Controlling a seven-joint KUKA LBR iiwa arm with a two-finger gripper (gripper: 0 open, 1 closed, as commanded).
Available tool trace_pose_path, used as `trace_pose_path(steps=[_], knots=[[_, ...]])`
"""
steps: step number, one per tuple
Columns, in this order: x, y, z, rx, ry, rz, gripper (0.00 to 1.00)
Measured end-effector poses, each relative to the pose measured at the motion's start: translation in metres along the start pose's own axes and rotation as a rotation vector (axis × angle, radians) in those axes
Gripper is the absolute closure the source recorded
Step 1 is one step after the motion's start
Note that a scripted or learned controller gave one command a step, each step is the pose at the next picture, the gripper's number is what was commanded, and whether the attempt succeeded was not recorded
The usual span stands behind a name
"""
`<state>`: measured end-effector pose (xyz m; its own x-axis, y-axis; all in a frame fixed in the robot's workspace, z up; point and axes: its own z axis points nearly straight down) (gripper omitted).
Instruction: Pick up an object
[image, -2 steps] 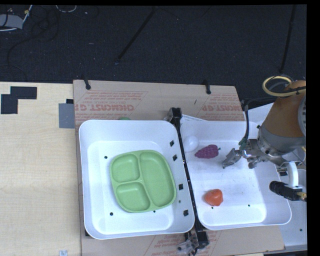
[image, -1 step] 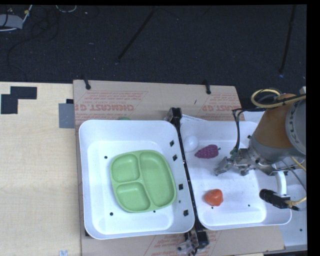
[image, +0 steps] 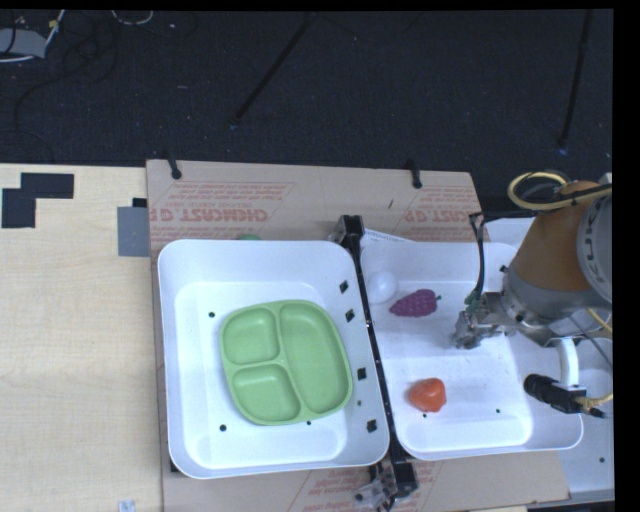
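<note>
Nothing is seen to be lifted yet. The claw (image: 473, 330) is lowered into the right bin (image: 500, 432), near its right side, with the grey arm (image: 560, 260) and its orange band reaching in from the right. Whether the claw is open or closed cannot be told, since it is small and dark against the bin floor, and no object is seen within it.

Three candidates for picking lie in the right bin. A purple, grape-like object (image: 414, 303) rests towards the far side, just left of the claw but apart from it. An orange-red object (image: 428, 394) lies on the near side, well apart from the claw. A pale, rounded thing (image: 381, 287) sits in the far left corner, hardly distinguished from the white wall; what it is cannot be told.

In the left bin (image: 190, 300) a green divided plate (image: 285, 360) is lying flat, untouched.

The task is therefore judged to be at its early stage: the approach into the bin is made, but a grasp is not shown and the lift is not yet done. The purple object is judged the likeliest target, being nearest. The closing on an object and its raising clear of the bin are left to be done.
</note>
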<state>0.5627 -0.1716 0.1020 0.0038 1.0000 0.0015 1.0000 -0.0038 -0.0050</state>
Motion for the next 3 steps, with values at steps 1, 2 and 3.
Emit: trace_pose_path(steps=[1, 2, 3], knots=[[-0.010, -0.002, -0.055, -0.006, -0.002, 0.000, 1.00], [-0.003, -0.001, -0.100, -0.006, -0.002, -0.005, 1.00], [-0.004, 0.000, -0.122, -0.006, -0.002, -0.005, 1.00]])
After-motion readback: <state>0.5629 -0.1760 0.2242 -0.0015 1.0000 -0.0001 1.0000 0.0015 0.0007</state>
